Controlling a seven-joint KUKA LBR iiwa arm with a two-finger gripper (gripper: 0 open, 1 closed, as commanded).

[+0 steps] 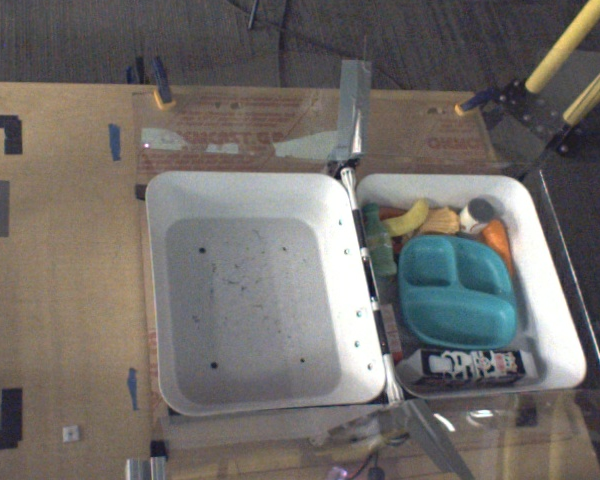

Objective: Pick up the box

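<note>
The box (475, 365) is a long black carton with white print. It lies flat along the near wall of the right bin (558, 298), just below a teal divided plate (456, 291). Nothing touches the box from above.
At the back of the right bin lie a banana (407, 219), a tan item (441, 220), a carrot (497, 240), a small round can (478, 211) and green pieces (378, 242) along the left wall. The left bin (260, 288) sits beside it. Yellow-handled clamps (570, 38) stand at the upper right.
</note>
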